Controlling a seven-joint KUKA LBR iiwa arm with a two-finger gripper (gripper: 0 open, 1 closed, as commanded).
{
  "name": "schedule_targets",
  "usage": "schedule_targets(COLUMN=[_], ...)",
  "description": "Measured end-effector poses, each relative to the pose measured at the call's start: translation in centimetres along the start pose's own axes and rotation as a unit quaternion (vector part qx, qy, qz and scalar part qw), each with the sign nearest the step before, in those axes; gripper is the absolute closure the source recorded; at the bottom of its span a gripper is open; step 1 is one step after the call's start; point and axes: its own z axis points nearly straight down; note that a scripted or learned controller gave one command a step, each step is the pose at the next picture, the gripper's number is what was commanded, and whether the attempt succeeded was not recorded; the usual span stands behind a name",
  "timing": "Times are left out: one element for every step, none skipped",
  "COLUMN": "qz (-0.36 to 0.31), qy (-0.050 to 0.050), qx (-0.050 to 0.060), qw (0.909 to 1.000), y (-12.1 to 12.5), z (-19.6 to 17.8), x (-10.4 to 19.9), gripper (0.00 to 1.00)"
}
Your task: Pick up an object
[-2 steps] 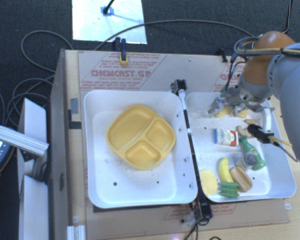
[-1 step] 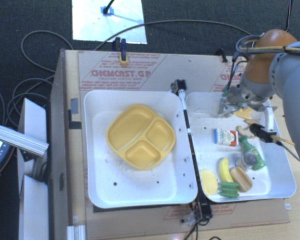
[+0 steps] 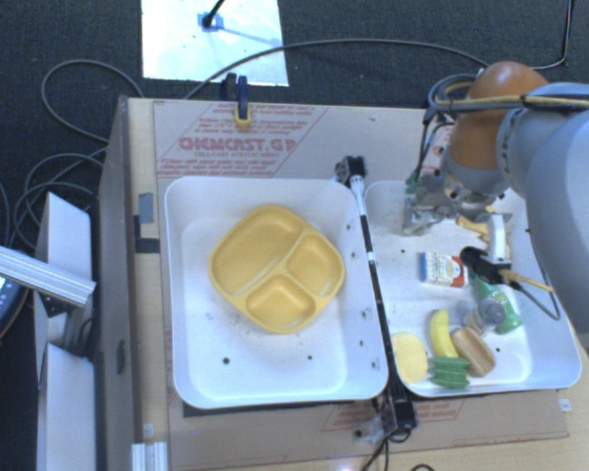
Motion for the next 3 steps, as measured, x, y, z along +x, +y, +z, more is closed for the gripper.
schedule_targets(qz=[0.000, -0.001, -0.001], qy=[0.001, -0.001, -0.001], qx=[-0.001, -0.002, -0.002], qw=[1.0000, 1.0000, 1.0000], y=[0.0, 0.1, 0.1], z=[0.0, -1.1, -1.1], x=[0.1, -0.1, -0.1], gripper=[0.00, 1.00, 0.00])
